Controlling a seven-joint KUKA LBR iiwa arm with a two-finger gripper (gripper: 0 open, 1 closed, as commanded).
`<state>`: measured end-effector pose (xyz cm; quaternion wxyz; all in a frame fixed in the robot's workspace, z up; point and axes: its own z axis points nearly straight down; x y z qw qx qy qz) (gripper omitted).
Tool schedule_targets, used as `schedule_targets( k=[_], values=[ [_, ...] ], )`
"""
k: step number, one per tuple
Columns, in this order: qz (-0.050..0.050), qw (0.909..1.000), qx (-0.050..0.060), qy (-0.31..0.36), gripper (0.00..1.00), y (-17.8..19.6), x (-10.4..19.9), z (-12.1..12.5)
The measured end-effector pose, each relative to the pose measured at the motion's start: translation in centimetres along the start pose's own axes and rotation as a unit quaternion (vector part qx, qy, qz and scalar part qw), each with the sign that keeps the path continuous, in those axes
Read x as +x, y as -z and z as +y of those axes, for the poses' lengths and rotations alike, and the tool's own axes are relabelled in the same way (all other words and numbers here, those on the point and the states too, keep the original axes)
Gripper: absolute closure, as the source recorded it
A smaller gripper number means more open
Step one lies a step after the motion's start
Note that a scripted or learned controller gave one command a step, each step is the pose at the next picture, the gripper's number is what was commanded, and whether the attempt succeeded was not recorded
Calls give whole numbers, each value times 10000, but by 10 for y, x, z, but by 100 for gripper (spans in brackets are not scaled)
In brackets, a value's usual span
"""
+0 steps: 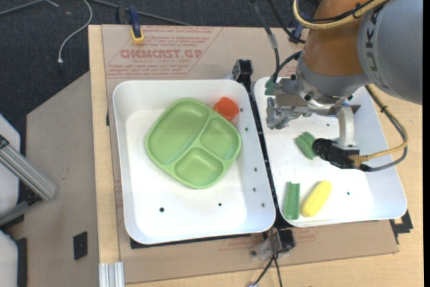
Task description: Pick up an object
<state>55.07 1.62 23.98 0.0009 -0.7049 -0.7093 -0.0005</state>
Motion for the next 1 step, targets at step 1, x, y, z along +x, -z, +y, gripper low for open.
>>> schedule_targets(
  k=[1],
  values=[
    [3, 10000, -8, 6, 100, -1, 62, 6]
  ],
)
